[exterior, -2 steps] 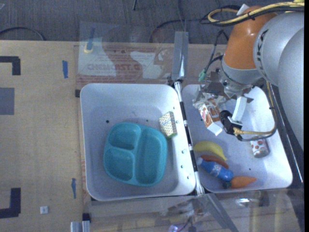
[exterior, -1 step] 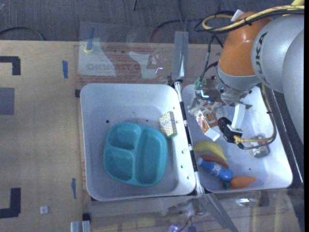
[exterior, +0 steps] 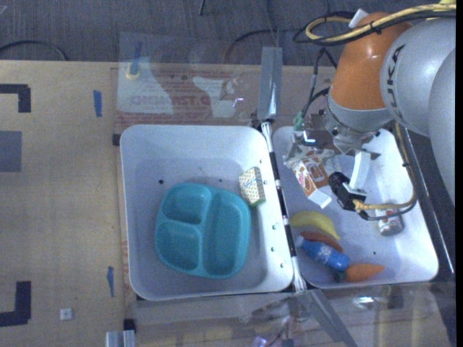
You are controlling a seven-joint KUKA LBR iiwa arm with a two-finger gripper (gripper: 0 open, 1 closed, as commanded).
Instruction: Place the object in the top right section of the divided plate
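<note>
Camera view shows my jaws low over the upper part of the right bin [exterior: 416, 255], under my orange-banded wrist [exterior: 362, 56]. Whether they are open or closed I cannot tell, and nothing is visibly between them. Just below them lies an orange-and-white carton [exterior: 312, 176], which looks the likeliest object for me to take, though that is only my guess. Further down the same bin sit a banana [exterior: 316, 223], a blue bottle [exterior: 323, 254], a carrot [exterior: 364, 271] and a small can [exterior: 391, 225]. Across the divider, in the left bin [exterior: 145, 147], the teal divided plate [exterior: 206, 262] lies flat with every section bare; a small patterned block [exterior: 252, 185] touches its upper right rim. By my reckoning the task has hardly begun: grasp, lift, carry across and set-down all remain.
</note>
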